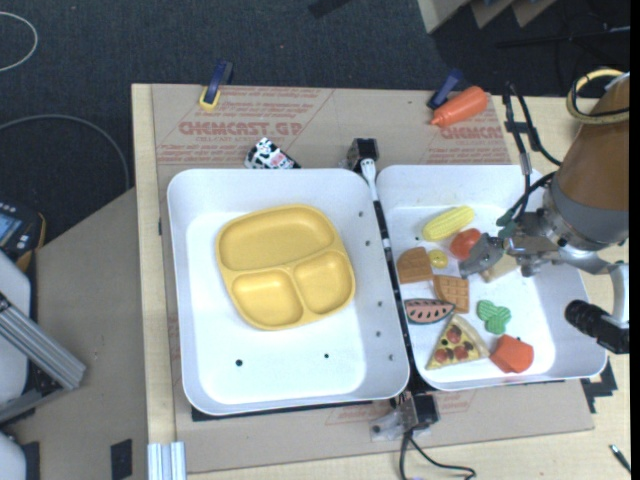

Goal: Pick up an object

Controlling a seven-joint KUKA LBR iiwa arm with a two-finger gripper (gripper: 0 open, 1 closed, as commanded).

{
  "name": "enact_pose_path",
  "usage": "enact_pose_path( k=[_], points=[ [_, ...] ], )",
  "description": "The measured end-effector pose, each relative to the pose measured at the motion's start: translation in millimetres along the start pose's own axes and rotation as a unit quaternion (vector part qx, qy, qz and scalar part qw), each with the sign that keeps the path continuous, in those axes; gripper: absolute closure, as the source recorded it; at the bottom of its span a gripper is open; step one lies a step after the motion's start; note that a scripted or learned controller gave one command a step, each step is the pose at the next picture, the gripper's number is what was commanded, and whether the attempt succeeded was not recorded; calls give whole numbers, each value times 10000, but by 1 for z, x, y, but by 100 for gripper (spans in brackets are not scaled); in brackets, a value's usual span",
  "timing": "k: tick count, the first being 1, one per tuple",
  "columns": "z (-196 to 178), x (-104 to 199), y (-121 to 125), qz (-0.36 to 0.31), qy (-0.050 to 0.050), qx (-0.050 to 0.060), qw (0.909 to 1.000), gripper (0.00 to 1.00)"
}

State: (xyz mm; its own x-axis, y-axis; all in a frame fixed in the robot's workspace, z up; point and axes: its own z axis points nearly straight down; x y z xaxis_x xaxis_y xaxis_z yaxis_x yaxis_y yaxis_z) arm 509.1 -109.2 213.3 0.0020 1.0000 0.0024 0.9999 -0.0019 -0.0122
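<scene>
Nothing's picked yet from what I see: my tool [487, 258] hovers by the red tomato [465, 241], around 3 o'clock; can't tell its grip state.

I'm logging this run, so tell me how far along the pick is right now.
Done: the arm has reached over the right bin. In hand: nothing visibly lifted; the gripper sits low beside the red toy. Left: securing and raising one item. The corn, pizza slice and watermelon slice lie on the floor.
</scene>
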Motion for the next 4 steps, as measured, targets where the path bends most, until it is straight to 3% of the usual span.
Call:
enact_pose_path(
  k=[1,3,4],
  points=[
    [-5,0,3,-11,-8,-58,10000,0],
    [104,9,10,-9,2,-24,10000,0],
    [130,10,9,-6,-1,-36,10000,0]
  ],
)
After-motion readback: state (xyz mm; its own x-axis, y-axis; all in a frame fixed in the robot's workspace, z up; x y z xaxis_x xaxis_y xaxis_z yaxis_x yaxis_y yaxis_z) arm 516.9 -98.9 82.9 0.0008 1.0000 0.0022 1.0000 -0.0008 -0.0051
